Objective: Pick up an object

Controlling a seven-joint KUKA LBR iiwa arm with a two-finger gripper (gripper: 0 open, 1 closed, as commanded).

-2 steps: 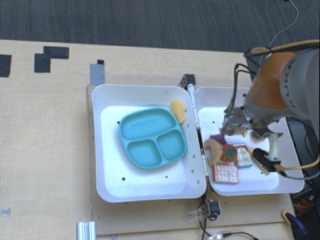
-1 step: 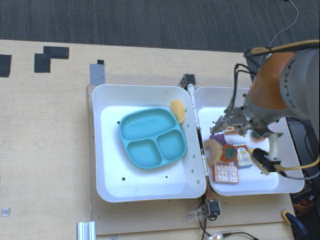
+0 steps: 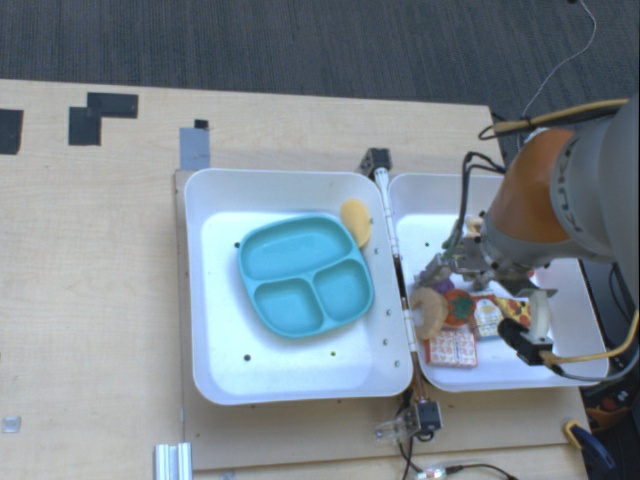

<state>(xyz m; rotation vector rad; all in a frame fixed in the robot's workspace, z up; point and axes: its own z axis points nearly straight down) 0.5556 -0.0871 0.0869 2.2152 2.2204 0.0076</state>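
The grey arm (image 3: pixel 590 183) reaches in from the right edge of the frame. Its orange band (image 3: pixel 530 193) sits over the upper middle of the right bin (image 3: pixel 420 230), and the wrist is bent downward into that bin. The gripper (image 3: pixel 440 270) hangs low at the bin's centre-left, just above a cluster of small items. From this angle I cannot tell whether it is released, clenched or grasping anything.

The cluster lies in the lower left part of the right bin, close to the wall it shares with the other bin. A tan lump (image 3: pixel 432 314) sits directly below the gripper in the picture. Just to its right is a red and green item (image 3: pixel 460 308), touching it or nearly so. Below them lies a flat red-and-white patterned packet (image 3: pixel 452 348). A yellow and red packet (image 3: pixel 497 315) is further right, partly under the wrist. The arm covers much of the bin's upper right part.

The left bin (image 3: pixel 215 298) holds a light blue divided plate (image 3: pixel 300 273) with three compartments, lying turned at a slant in the middle. A small yellow rounded object (image 3: pixel 356 221) rests at the plate's upper right corner, close to the bin's right wall.

Both bins stand on a pale wooden bench (image 3: pixel 90 288) with black tape marks (image 3: pixel 100 116) at the upper left of the frame.
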